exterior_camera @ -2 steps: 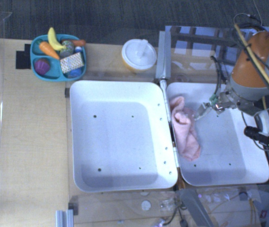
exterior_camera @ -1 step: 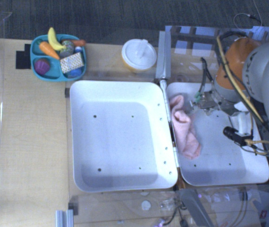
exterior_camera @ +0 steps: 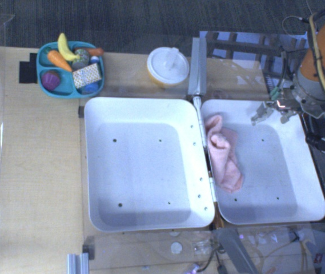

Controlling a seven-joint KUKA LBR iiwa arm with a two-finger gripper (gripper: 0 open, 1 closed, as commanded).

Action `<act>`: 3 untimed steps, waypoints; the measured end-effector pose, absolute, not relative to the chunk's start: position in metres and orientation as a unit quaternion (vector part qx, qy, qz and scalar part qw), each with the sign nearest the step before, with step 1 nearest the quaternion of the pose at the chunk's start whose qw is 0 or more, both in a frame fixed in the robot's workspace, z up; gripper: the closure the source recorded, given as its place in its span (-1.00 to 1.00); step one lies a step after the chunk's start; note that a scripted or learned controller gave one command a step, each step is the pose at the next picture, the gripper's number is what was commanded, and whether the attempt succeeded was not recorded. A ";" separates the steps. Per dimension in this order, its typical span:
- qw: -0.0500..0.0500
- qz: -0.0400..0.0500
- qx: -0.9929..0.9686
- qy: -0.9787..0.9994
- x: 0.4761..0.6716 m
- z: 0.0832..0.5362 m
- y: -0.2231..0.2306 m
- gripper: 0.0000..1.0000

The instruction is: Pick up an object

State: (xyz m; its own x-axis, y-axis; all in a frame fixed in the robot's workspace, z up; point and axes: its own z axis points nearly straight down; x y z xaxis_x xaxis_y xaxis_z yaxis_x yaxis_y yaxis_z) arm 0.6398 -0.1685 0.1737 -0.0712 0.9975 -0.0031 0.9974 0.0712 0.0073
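Two jaws [exterior_camera: 272, 113] spread, holding nothing, above right bin [exterior_camera: 299, 153]; pink cloth [exterior_camera: 224, 153] apart.

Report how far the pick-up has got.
Nothing looks done yet: the pink cloth lies crumpled along the left wall of the right bin, untouched. In hand: the claw sits over that bin's upper right, apart from the cloth. Left: reaching the cloth, gripping it and lifting it.
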 end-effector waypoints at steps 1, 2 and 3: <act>0.000 0.001 0.709 0.705 0.622 0.110 -0.103 -1.00; 0.005 0.004 0.681 0.732 0.596 0.090 -0.087 -1.00; 0.002 0.001 0.689 0.724 0.585 0.159 -0.143 -1.00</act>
